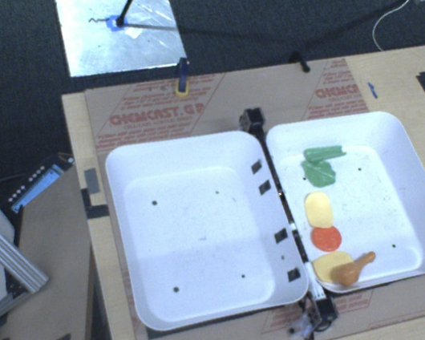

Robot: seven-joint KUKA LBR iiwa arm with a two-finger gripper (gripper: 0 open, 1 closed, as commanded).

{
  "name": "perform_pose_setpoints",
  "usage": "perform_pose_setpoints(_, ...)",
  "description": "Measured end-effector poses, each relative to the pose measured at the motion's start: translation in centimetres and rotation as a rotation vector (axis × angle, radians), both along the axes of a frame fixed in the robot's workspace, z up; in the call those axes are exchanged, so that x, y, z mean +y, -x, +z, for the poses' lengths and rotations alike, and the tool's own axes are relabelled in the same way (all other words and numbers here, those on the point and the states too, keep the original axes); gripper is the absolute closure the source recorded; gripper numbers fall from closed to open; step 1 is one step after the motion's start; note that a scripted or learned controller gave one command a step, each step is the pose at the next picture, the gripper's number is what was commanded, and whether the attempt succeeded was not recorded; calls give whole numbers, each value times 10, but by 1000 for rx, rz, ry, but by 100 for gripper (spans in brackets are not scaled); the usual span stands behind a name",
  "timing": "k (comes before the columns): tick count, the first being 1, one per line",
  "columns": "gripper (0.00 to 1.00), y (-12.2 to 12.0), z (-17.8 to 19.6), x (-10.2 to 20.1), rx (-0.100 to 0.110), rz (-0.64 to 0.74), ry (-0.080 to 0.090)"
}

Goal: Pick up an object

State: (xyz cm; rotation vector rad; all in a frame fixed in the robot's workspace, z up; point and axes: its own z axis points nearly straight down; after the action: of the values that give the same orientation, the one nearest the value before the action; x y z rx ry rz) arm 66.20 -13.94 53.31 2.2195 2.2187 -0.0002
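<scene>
- Two shallow white bins sit side by side on the bench (104,249), atop a brown printed sheet (157,110).
- The left bin (198,228) shows bare floor with small dark dots.
- The right bin (419,186) holds a column of things along its left wall.
- Toward the far edge lie a green strip (324,153) and a green leaf-like piece (320,174), touching.
- Below them lie a pale yellow piece (319,208), then a red-orange disc (327,238).
- At the near left corner, a brown drumstick-shaped thing (349,269) rests on a yellow piece (324,267).
</scene>
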Motion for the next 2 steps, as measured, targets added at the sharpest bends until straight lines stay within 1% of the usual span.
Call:
perform_pose_setpoints(1, 100, 96, 5, -9, -3, -2, -1)
perform_pose_setpoints(2, 100, 1, 0, -40, -1, 4, 0)
